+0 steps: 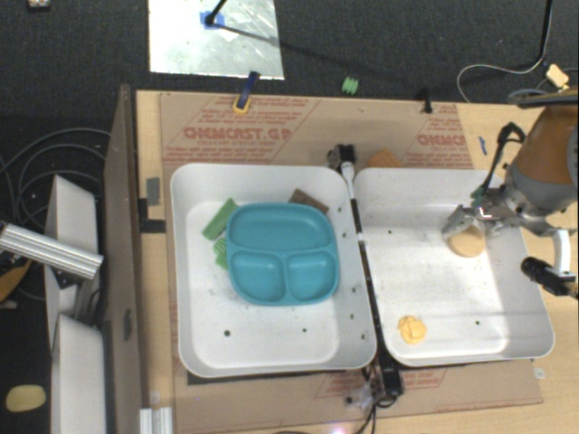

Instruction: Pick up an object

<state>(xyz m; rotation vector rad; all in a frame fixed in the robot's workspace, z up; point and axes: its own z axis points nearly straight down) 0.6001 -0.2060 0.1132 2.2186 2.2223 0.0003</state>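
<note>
A robotics lab is suggested: two shallow white plastic bins (190, 269) are set on a brown board-covered bench (298, 120), loose black cables (41, 165) are coiled on dark carpet (72, 52), and a grey-and-orange robot arm (547, 165) is mounted alongside.

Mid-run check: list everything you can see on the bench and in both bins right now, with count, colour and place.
bins: 2, white, side by side on the bench; left bin, right bin
divided tray: 1, blue, middle of left bin
flat pieces: green, tucked under the tray's left edge; count unclear
block: 1, brown, behind the tray
round lump: 1, tan, upper right bin, at the tool
small lump: 1, yellow-orange, near front of right bin
arm: 1, grey with orange band, from the right
tool: 1, over the tan lump
</note>
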